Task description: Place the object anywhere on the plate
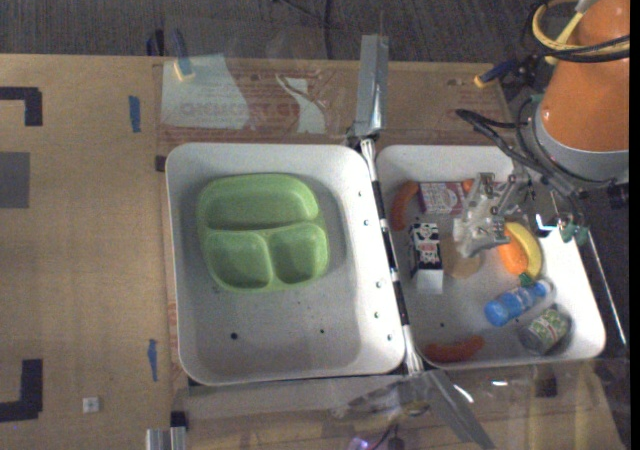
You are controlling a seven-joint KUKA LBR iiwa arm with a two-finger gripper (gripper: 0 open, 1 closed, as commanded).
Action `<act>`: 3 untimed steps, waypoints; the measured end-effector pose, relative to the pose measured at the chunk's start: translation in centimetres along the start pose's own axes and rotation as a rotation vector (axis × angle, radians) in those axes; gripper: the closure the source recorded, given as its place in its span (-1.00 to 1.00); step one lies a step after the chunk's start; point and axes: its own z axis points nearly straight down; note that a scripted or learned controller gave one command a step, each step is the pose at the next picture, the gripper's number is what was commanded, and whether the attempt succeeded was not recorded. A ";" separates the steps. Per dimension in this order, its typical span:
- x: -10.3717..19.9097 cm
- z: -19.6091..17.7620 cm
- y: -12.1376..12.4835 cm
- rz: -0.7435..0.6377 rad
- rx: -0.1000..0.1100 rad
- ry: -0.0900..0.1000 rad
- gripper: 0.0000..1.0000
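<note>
Bench (pixel 80 238): tan cardboard-like top w/ black corner marks & bits of blue tape along its left side.
Left bin (pixel 190 338): shallow white tray, rounded corners, left of centre.
Plate (pixel 264 230): green, 3 compartments (1 wide at top, 2 smaller below), sits in upper half of left bin; nothing on it.
Divider (pixel 385 258): metal strip w/ screws, running btwn the 2 bins, which lie side by side.
Right bin (pixel 590 338): shallow white tray holding all the loose items.
Hot dog (pixel 402 204): orange-red sausage shape, upper-left of right bin, near divider.
Pink carton (pixel 441 197): small box at top of right bin, just right of that sausage.
Milk carton (pixel 427 251): white w/ black cow print, lying below pink carton.
2nd sausage (pixel 452 348): orange-red, near front edge of right bin.
Gripper (pixel 480 234): grey metal, mid right bin, over a tan item I can't identify; can't tell if its fingers are apart or together, nothing seen clamped.
Banana (pixel 527 246): yellow, just right of gripper, touching an orange item (pixel 511 256).
Blue bottle (pixel 515 302): lying on its side below banana.
Can (pixel 544 329): greyish, lower-right corner, beside bottle.
Arm (pixel 590 78): grey w/ orange band, cables round it, entering from upper right.
</note>
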 end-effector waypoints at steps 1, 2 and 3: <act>2.3 7.2 -2.4 -0.165 -0.001 0.001 1.00; -0.6 -4.0 -9.9 -0.300 -0.001 -0.002 1.00; -2.3 2.3 -3.1 -0.222 -0.001 -0.001 1.00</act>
